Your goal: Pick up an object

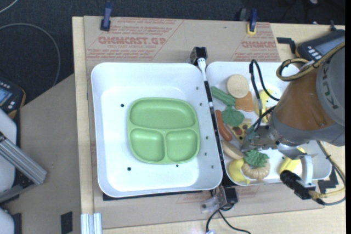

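Observation:
The right bin (219,69) holds a heap of toy food. I can make out a round beige biscuit (237,85), a green pod (221,95), a leafy green piece (233,117), an orange-red sausage (224,127) and a green-topped tan piece (256,164) near the front. My gripper (253,138) is down low inside this bin, right over the middle of the heap, between the leafy piece and the green-topped piece. The wrist and arm hide whatever lies under it.
In the left bin (104,118) lies a light green divided plate (163,130). A yellow piece (236,168) sits at the right bin's front edge. The arm's bulk (307,107) covers the right half of the right bin. Clamps hold the cardboard at the back.

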Robot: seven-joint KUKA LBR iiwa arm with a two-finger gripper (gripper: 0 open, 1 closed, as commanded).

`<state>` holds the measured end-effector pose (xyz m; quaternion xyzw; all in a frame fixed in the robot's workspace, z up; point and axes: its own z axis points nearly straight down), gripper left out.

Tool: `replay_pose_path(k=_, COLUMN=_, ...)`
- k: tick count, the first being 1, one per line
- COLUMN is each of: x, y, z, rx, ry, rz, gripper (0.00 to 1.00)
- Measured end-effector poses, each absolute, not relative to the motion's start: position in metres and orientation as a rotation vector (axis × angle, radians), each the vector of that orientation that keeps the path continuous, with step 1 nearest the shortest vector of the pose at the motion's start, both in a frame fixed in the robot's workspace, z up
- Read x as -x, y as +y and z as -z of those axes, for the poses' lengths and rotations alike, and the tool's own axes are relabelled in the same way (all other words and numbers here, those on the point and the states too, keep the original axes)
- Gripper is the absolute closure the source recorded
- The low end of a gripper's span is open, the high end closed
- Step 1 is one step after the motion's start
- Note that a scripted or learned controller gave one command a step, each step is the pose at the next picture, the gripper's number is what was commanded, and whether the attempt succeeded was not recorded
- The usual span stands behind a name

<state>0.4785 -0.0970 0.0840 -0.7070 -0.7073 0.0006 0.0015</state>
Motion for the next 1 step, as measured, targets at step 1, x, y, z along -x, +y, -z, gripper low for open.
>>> replay_pose_path(k=1, x=-0.4788, y=-0.0975, z=-0.0845, rx=2.222, ry=-2.219, rz=-0.001, gripper=0.00)
